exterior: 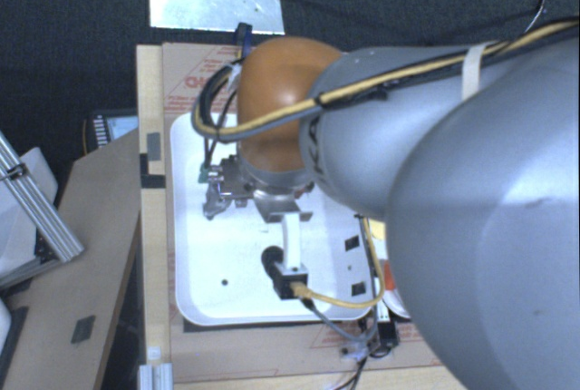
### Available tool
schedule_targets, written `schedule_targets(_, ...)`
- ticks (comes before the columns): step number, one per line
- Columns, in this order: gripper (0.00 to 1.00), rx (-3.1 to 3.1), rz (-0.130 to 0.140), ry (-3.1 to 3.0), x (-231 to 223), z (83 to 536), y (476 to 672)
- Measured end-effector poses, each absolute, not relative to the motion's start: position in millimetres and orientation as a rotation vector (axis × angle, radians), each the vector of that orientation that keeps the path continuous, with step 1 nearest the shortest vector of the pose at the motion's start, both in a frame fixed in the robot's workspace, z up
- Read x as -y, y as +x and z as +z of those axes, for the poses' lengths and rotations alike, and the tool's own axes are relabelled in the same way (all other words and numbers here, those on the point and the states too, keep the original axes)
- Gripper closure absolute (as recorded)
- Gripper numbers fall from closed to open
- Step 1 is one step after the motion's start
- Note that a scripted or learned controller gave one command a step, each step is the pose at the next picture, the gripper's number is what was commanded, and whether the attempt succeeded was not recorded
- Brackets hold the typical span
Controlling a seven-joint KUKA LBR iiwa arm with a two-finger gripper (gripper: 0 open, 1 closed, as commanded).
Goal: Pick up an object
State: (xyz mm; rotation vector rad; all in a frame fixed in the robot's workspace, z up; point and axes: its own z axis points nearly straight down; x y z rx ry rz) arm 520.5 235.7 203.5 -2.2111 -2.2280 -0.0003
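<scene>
hovering low over the far-left part of the white bin (204, 243), the gripper (216, 190) shows nothing held, and whether it is open or closed i cannot tell. small dark bits (352, 244) lie toward the bin's right side, apart from it, so the pick looks not yet made.

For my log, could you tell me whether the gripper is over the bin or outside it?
Over it: the gripper shows within the white bin's rim, with its floor behind. Its height cannot be told.
</scene>
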Motion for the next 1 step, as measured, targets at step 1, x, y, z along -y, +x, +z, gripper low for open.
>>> schedule_targets(1, 0.0, 2.222, 0.004, -2.222, -233.1, 126.4, 571.7)
